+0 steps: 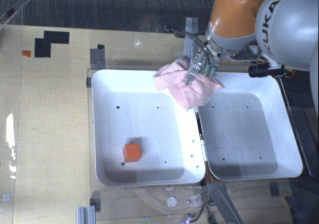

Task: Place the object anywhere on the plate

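**Cloth lifted over the seam between bins; no plate identified**

The jaws [195, 72] sit at the far end of the bins, closed on a bunched pink cloth [187, 87]; the fingers pinch its upper folds and the rest hangs loose below and to either side. The cloth drapes across the raised rims where the left bin [102, 118] and right bin [286, 118] meet, its lower tip over the seam.

Task object: taken to be the pink cloth, held near the far rim. A small orange block [132, 152] lies on the left bin's floor, near its front, well apart from the cloth.

Risks (judgement): the pinch looks shallow, on folds only, so the cloth could slip out under a quick move. The hanging tip could drag on the shared rims and pull free.

Room: both bin floors are open below the cloth. No plate can be made out, so the drop target is uncertain. The counter [50, 118] lies beyond the left bin.
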`<state>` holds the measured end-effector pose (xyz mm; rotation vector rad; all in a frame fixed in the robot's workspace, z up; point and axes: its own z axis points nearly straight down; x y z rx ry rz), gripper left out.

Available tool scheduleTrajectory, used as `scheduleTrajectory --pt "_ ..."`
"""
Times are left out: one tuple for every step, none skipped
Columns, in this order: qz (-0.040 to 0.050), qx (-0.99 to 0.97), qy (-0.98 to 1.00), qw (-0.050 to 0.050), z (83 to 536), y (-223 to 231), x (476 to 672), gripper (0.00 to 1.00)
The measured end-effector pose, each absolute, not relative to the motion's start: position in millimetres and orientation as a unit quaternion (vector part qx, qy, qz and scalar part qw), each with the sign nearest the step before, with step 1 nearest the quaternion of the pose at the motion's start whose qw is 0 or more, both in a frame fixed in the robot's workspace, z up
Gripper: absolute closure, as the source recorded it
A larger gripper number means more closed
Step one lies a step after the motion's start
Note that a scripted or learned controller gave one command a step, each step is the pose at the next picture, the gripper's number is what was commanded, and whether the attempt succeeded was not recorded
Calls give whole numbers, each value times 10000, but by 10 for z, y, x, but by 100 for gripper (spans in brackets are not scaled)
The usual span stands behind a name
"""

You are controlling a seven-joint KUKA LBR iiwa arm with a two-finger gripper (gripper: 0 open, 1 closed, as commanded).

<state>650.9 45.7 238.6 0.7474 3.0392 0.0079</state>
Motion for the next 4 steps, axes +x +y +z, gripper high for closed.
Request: scheduleTrajectory --pt "21 400 9992 55 2273 980 6476 100" --pt "24 -22 10000 59 2230 1562 6536 100" --pt "30 -29 10000 62 2274 2083 6459 100" --pt "31 -28 10000 64 2278 2082 6461 0"
